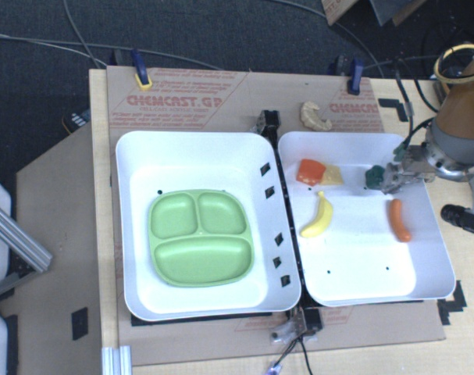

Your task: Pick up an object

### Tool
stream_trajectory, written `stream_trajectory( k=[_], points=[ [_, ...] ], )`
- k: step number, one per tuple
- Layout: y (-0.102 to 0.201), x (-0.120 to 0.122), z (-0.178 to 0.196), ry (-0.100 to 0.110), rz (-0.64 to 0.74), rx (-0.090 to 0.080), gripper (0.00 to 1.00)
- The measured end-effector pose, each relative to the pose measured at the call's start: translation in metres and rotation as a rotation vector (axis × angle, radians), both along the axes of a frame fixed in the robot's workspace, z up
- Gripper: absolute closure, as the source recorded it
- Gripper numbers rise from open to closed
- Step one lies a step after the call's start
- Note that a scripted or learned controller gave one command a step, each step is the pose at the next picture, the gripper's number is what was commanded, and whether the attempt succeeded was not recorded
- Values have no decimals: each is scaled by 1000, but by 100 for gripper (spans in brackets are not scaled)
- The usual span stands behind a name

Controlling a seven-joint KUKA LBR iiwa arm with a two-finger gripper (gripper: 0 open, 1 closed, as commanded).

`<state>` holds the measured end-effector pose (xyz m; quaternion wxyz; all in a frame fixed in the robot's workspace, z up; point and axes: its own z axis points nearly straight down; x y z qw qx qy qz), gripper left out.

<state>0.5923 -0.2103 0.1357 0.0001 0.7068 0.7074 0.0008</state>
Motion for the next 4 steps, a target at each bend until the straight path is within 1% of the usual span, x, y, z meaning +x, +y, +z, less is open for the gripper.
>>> stream_trajectory(
  k=[1,2,3,4],
  points=[
    [-2,7,64,-7,1,-4,100],
    [-2,8,82,-2,0,-2,100],
    [45,4,85,3,4,2,100],
    [96,14,78,3,5,1,100]
  ],
)
